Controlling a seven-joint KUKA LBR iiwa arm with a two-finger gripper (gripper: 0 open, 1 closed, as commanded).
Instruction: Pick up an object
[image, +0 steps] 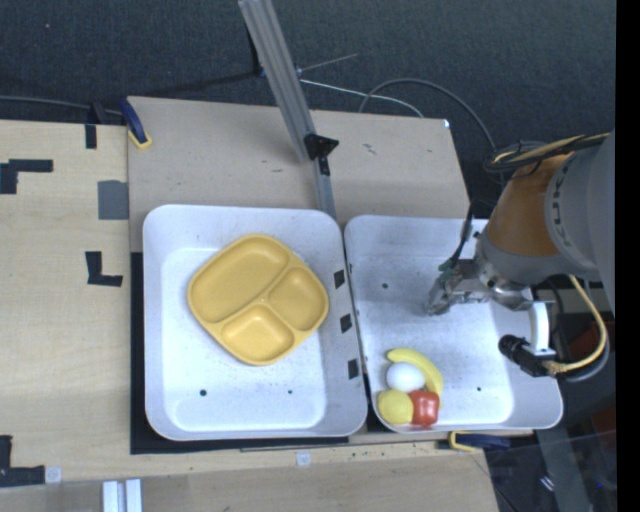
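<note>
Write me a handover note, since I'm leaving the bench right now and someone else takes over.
Hand: low over the right bin, nothing seen between its fingers.
Things: yellow banana, white egg, yellow lemon and red piece clustered at the right bin's near left corner. Yellow divided plate lies in the left bin.
Done: nothing picked.
Left: grasp one object and lift it.

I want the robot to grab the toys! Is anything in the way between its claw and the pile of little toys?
No. In the camera view, bare white bin floor lies between the gripper and the toy pile.
</note>
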